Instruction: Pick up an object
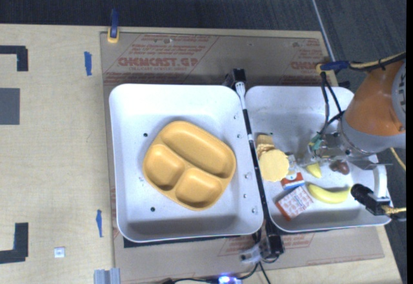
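- The gripper point(324, 155) is down in the right bin point(284, 105), near the middle of its right half; it is small and dark against the clutter, and I cannot tell whether it is open, closed, or gripping anything.
- Above it the arm point(377, 111) comes in from the right edge, with its orange band and grey wrist hanging over the bin's right rim; black cables loop from the wrist up toward the bin's top right corner.
- A small yellow piece point(313, 170) lies just below and left of the gripper, close to it; whether the two touch is not clear.
- A small brown thing point(339, 166) sits just to the gripper's right, too blurred to identify.
- A banana point(328, 193) lies on the bin floor below the gripper, near the front wall, stretched left to right.
- A red and white packet point(295, 201) lies left of the banana, tilted, touching or nearly touching its left end.
- A pale yellow round disc point(273, 164) lies further left, near the wall shared with the other bin, with a small tan piece point(264, 142) at its upper edge.
- The left bin point(129, 115) holds a large yellow tray with three hollows point(188, 163), lying at a slant in the middle.
- Both bins rest on a cardboard sheet point(193, 53) on the wooden bench point(51, 147).
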`<state>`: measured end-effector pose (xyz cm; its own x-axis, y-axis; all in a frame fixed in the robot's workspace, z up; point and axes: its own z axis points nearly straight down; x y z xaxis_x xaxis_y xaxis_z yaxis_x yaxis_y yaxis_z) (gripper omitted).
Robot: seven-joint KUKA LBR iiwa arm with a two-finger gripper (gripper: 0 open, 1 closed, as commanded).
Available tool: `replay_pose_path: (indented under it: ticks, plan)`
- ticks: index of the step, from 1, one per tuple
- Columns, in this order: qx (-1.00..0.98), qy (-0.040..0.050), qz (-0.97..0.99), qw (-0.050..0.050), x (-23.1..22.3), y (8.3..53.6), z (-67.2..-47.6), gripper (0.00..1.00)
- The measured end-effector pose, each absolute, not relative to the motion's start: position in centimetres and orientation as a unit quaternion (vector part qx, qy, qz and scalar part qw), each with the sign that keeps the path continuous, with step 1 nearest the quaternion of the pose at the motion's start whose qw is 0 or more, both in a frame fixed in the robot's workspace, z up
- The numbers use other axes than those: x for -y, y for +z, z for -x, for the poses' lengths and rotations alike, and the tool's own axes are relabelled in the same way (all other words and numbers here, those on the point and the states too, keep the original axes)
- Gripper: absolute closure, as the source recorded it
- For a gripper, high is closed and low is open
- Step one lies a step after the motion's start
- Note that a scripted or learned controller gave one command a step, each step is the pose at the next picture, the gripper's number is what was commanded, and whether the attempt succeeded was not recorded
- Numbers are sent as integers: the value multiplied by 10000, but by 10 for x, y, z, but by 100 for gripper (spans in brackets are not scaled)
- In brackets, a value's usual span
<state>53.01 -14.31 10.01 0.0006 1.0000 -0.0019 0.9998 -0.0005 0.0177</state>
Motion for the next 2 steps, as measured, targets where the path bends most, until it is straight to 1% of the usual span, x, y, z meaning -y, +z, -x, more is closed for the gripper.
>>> replay_pose_path:
  ticks: [1, 2]
  plan:
    - [-7077, 5, -7065, 6, 72, 185, -480, 100]
    - [-7078, 15, -7064, 17, 16, 198, -481, 100]
